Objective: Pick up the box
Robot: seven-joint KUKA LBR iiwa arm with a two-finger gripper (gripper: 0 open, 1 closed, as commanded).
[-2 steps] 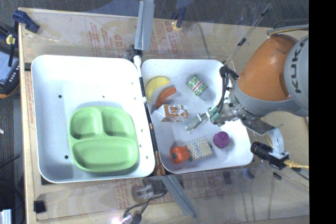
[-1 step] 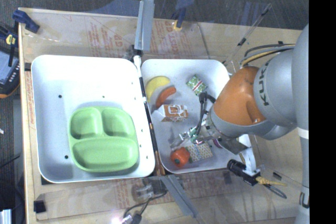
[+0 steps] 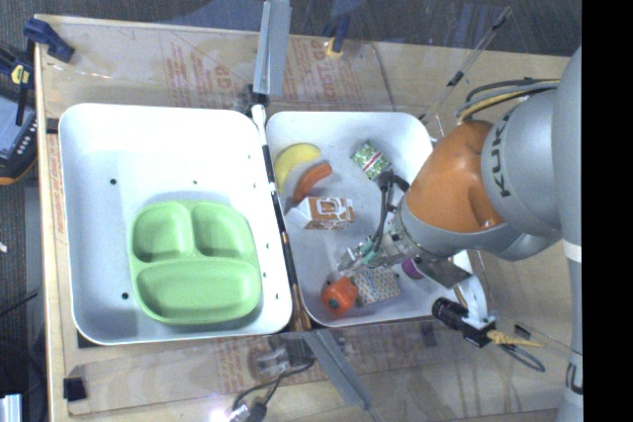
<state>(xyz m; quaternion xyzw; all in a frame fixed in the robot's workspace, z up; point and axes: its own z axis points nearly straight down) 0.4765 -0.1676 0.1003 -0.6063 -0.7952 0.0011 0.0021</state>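
Note:
The box point(image 3: 327, 211) is a small orange-and-white carton lying flat near the middle of the right bin point(image 3: 415, 126). My gripper point(image 3: 369, 255) hangs low over the front part of that bin, to the right of the box and nearer the front, apart from it. The grey arm with its orange band point(image 3: 450, 188) reaches in from the right and hides the bin's right side. Nothing shows as held.
Around the box lie a yellow fruit point(image 3: 295, 158), an orange-red piece point(image 3: 312, 178), a green packet point(image 3: 370, 159), a red round item point(image 3: 339, 295) and a checkered pad point(image 3: 378, 287). The left bin point(image 3: 109, 138) holds a green divided tray point(image 3: 195, 262).

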